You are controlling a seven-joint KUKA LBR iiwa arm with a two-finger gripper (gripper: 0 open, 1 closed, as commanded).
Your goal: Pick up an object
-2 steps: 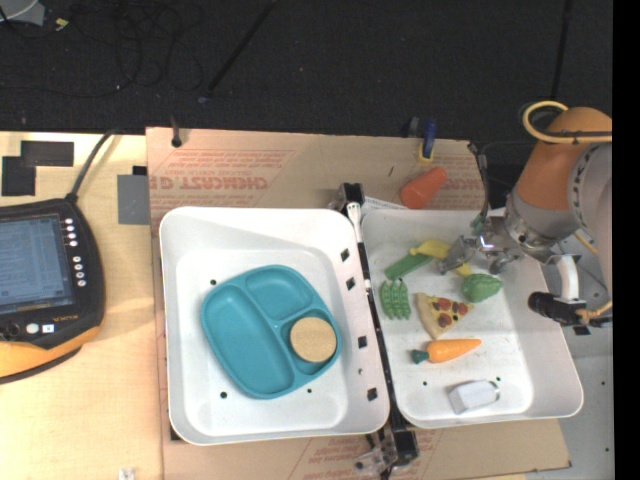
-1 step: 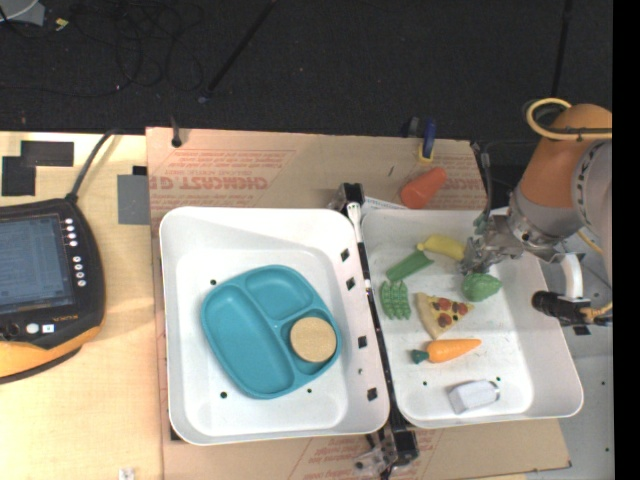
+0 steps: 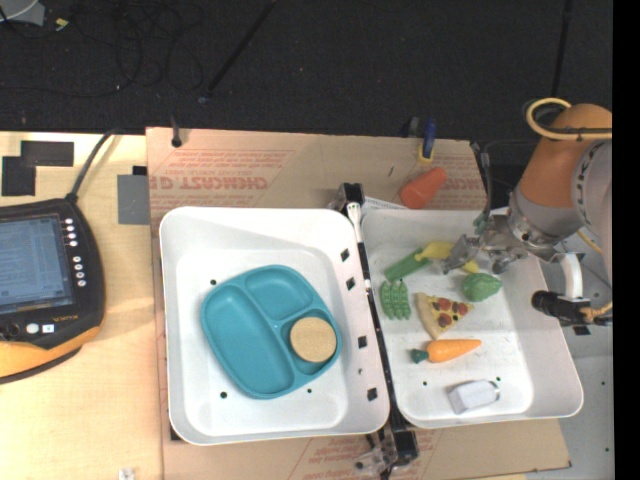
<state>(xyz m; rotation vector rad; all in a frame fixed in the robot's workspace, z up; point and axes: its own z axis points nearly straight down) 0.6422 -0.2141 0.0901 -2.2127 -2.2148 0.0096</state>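
The right bin (image 3: 556,386) holds several toy foods: a yellow piece (image 3: 437,251) on a long green piece (image 3: 403,266), a ridged green piece (image 3: 396,299), a pizza slice (image 3: 441,313), a carrot (image 3: 448,350), a round green lump (image 3: 481,287) and a pale grey block (image 3: 472,396). My gripper (image 3: 482,253) hangs low over the bin's far right part, just above the green lump and right of the yellow piece. Nothing is visibly held in it.
The left bin (image 3: 190,268) carries a teal divided plate (image 3: 245,338) with a round tan cookie (image 3: 313,339) in one compartment. A red-orange cup (image 3: 424,188) lies on the cardboard behind the right bin. A tablet-like pendant (image 3: 40,268) sits far left.
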